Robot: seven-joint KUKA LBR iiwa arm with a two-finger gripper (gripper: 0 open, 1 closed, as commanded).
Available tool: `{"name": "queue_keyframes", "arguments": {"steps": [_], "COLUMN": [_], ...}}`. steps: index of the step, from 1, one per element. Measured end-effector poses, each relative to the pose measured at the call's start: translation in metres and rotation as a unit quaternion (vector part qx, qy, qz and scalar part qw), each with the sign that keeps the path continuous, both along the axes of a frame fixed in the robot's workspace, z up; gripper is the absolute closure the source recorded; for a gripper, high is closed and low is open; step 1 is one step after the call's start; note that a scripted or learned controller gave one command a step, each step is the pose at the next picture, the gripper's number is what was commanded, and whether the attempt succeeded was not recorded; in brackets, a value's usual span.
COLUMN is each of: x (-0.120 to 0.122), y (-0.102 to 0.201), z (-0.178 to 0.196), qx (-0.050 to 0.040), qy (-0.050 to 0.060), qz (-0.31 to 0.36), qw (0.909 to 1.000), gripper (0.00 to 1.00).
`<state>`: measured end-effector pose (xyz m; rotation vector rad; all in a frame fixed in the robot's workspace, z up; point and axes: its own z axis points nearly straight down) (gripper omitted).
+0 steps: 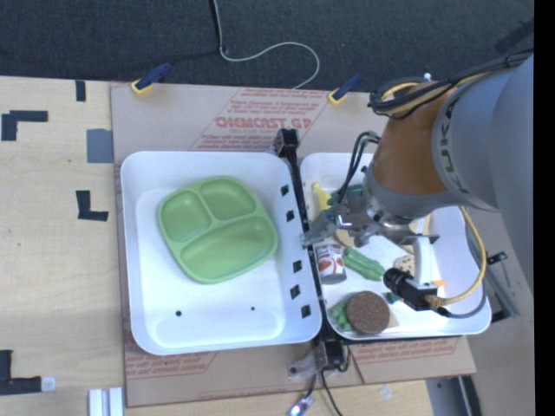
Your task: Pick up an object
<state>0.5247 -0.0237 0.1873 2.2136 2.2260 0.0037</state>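
In the right bin (473, 323), several small objects are seen lying close together near the divider between the bins. A small red and white can (330, 263) is found against the bin's left wall, with a green pickle-shaped piece (363, 264) just beside it on the right. Nearer the front edge, a round brown disc (368, 313) is laid over something green (339, 315). A yellow item (322, 198) is partly seen further back along the wall. The gripper (347, 224) is positioned above the can and the green piece; whether anything is held cannot be told, as the hand is hidden by the wrist. The left bin (156, 319) is occupied by a light green divided plate (218, 228) with three compartments, set toward the bin's back. Both bins are rested on a cardboard sheet (251, 120).
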Motion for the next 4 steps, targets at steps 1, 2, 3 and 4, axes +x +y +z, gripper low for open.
{"name": "queue_keyframes", "arguments": {"steps": [1,2,3,4], "x": [-0.002,-0.02,-0.009,0.02], "y": [-0.002,0.011,0.06,0.123], "z": [0.006,0.118,-0.005,0.077], "qx": [0.0002,0.0004,0.0003,0.0004], "qy": [0.004,-0.003,0.006,0.0], "qz": [-0.002,-0.001,-0.001,0.0], "qw": [1.0,1.0,1.0,1.0], "gripper": [1.0,1.0,1.0,1.0]}}
